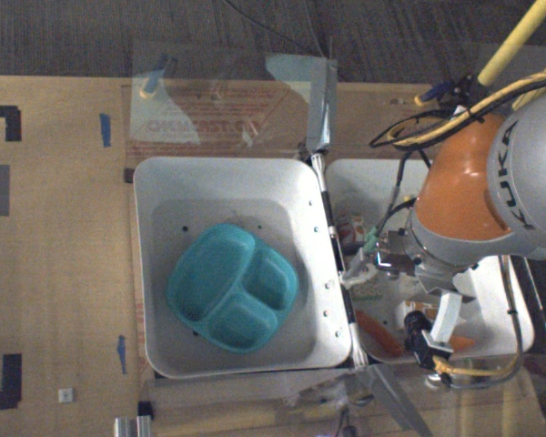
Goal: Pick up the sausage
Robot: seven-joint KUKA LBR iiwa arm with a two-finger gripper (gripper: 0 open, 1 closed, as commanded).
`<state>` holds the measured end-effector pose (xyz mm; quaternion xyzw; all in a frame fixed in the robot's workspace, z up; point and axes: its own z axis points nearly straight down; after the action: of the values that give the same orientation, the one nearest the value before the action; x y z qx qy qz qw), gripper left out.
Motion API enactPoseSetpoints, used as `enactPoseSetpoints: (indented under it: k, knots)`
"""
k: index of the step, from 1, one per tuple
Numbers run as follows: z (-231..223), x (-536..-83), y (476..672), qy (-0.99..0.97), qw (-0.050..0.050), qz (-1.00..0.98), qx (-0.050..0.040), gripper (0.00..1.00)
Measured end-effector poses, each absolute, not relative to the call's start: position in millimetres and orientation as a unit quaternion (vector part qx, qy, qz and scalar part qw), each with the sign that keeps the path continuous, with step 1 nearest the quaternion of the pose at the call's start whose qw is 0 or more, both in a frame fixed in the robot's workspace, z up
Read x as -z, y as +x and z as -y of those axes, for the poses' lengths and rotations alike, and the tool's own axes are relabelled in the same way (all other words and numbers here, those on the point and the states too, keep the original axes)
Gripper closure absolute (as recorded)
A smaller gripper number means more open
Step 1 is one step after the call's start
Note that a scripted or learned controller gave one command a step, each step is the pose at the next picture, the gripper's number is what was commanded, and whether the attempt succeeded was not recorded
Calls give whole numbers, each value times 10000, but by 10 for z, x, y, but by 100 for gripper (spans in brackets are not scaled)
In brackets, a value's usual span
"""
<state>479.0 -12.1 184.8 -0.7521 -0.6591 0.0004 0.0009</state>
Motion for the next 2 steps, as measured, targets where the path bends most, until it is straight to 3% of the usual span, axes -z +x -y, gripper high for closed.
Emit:
enactPoseSetpoints:
  k: [1, 2]
  knots:
    - [960, -1298, 4783, -6994, 13, 7147, -8, 0]
    - [646, -2238, 4802, -7271, -5, 6865, 3, 0]
